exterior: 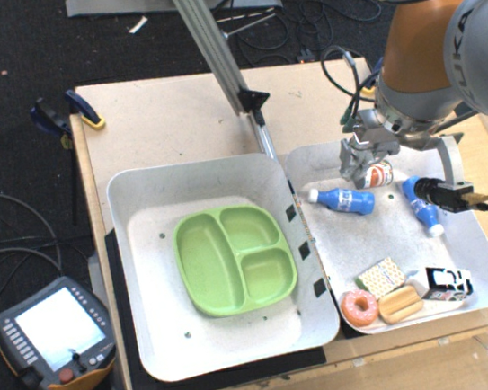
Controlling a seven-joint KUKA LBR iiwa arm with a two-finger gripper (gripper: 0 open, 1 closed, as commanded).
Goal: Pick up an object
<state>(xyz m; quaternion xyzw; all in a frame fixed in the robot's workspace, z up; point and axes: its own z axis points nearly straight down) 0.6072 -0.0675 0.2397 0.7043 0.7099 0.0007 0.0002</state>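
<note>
Pale wood surface (169,119) carries two white bins (138,214) over dark carpet (8,197) strewn with cables (283,29); end effector (359,161) low, its grip unreadable.

We see a pale bench (170,123) bearing two shallow white bins side by side, the left bin (156,339) and right bin (481,263) touching.
</note>
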